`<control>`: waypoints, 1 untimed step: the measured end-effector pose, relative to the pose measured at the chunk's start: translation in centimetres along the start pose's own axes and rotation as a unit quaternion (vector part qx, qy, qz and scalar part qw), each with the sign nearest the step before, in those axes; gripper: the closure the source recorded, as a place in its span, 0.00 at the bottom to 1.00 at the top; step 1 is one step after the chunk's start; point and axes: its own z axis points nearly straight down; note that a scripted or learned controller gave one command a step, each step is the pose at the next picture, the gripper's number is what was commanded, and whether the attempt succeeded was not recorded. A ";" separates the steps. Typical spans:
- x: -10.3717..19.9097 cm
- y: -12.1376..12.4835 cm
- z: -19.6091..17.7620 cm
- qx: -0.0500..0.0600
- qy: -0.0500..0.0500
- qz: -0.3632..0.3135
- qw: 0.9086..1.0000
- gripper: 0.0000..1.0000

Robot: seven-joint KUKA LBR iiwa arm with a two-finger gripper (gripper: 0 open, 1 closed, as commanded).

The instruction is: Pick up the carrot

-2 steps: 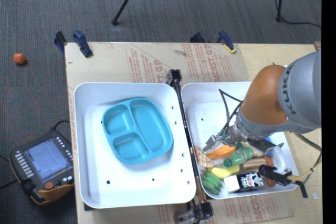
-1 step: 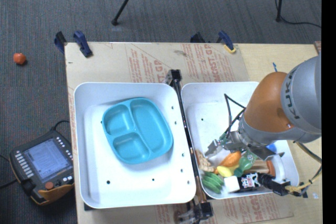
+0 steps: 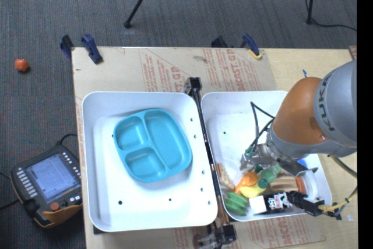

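Camera view — hand [image 3: 260, 165] over carrot [image 3: 245, 182] | smooth orange, tapered

Even, soft overhead light fills the scene, fairly bright, with only faint shadows inside the two shallow white plastic bins [image 3: 93, 125]. The white surfaces look slightly washed out, and the sectioned turquoise plastic plate [image 3: 152, 144] carries a mild sheen. The picture is low in resolution and a little soft, so the heap of small toy foods [image 3: 256, 183] blurs together.

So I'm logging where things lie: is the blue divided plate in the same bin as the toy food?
No, the blue divided plate lies in the left bin, while the toy food sits in the right bin.
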 end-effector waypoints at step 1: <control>1.3 2.0 -9.0 0.000 -0.001 0.186 0.983 1.00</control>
